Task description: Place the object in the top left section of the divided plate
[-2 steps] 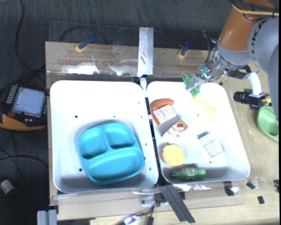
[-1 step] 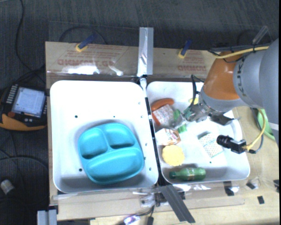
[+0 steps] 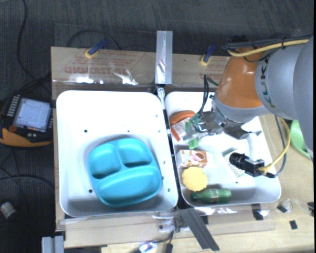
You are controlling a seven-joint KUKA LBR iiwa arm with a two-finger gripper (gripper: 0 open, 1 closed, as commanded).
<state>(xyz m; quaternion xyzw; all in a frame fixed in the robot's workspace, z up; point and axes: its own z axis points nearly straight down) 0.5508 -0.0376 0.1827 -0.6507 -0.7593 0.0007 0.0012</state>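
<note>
A blue divided plate (image 3: 125, 171) lies in the left bin (image 3: 73, 115), with two small sections at its far side and one large section nearer the camera. My gripper (image 3: 196, 126) is low over the far left part of the right bin (image 3: 266, 191). It sits right at a green and white item (image 3: 190, 126) beside a red-orange object (image 3: 180, 117). The wrist covers part of both, so I cannot make out whether anything is held.
A small printed packet (image 3: 193, 157), a round yellow piece (image 3: 194, 178) and a green cucumber-shaped toy (image 3: 211, 195) lie along the right bin's left and near sides. A wall (image 3: 168, 157) separates the two bins. A handheld device (image 3: 26, 119) lies left of the bench.
</note>
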